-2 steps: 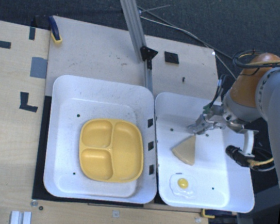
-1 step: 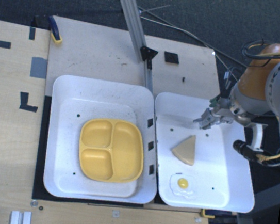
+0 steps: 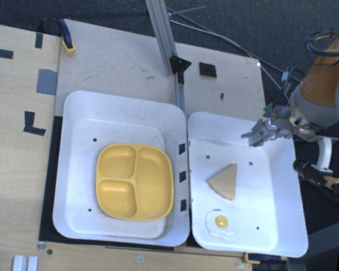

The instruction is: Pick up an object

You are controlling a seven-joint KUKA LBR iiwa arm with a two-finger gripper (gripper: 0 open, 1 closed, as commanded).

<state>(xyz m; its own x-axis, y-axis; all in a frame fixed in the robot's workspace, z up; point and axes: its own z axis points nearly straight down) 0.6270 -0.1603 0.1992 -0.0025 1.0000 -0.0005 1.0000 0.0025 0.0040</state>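
Nearest the camera lies a toy fried egg point(image 3: 220, 224), flat on the floor of the right bin point(image 3: 286, 200), close to its front wall. Just behind it rests a pale wedge point(image 3: 225, 181), like a slice of cheese or bread. The gripper point(image 3: 255, 137) hangs over the far edge of this bin, well apart from both; I cannot tell how it is set.

I judge both pieces light and rigid, probably smooth plastic. The egg is very thin and gives almost nothing to grip. The wedge is thicker, so pinching it across its two long sides seems the better choice. A yellow divided plate point(image 3: 135, 181) sits in the left bin point(image 3: 76, 149).
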